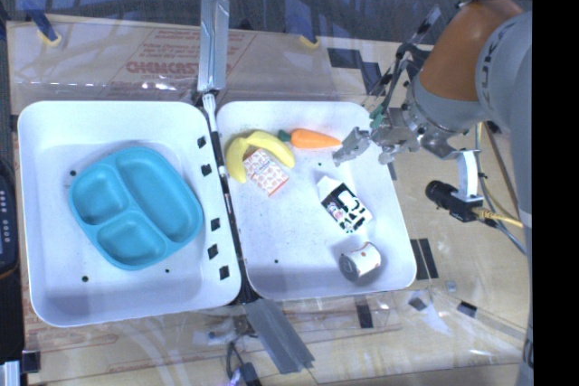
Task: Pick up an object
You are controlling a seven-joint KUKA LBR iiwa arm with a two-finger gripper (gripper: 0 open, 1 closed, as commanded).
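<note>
Carrot lies just left of the end effector, whose grip I cannot tell; approach step, needing descent.

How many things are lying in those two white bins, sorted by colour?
Blue: 1, the plate in the left bin.
Yellow: 1, the banana.
Orange: 1, the carrot.
White with red print: 1, the small box.
White with black print: 1, the packet.
Grey and white: 1, the can.
These five lie in the right bin.
Total: 6
</note>
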